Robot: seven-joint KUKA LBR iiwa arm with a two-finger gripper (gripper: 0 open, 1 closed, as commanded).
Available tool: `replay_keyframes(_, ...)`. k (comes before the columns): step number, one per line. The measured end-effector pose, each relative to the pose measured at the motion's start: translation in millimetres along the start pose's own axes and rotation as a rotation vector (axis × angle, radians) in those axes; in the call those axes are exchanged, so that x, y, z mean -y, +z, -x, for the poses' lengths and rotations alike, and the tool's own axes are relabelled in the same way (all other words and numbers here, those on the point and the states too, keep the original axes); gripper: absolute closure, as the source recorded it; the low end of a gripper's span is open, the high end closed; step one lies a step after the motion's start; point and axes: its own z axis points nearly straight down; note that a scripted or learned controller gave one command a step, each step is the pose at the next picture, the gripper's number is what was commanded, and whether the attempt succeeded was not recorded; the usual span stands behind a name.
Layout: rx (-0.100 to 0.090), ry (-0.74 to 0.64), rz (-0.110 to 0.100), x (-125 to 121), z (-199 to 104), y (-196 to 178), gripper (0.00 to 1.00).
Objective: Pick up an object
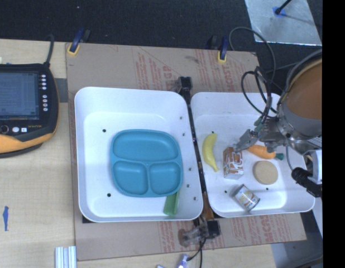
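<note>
The orange carrot-shaped piece lies in the right bin, right at the tip of the gripper and just below it. It looks like a moulded toy: probably light, stiff and smooth, likely to skid unless taken across its thicker middle. From where I stand I cannot tell whether the tool is released or clenched, nor whether it touches the piece.

Just beyond the gripper tip sits a brown-and-white packet, soft-looking and easily crumpled. Nearer the arm's side lies a round tan disc, flat and hard to get under. Further out from the tip are a yellow banana and a small tin on its side, which would roll.

Well away, the left bin holds a blue divided tray and a green stick.
</note>
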Motion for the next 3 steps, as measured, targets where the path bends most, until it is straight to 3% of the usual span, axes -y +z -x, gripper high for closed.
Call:
replay_keyframes(1, 0.001, -0.001, -0.002, -9.6, -12.5, 100.3, 0.0)
replay_keyframes(2, 0.003, -0.004, -0.003, -9.7, -11.3, 90.0, 1.0)
replay_keyframes(3, -0.001, 0.0, 0.001, -54.5, -70.9, 2.3, 1.0)
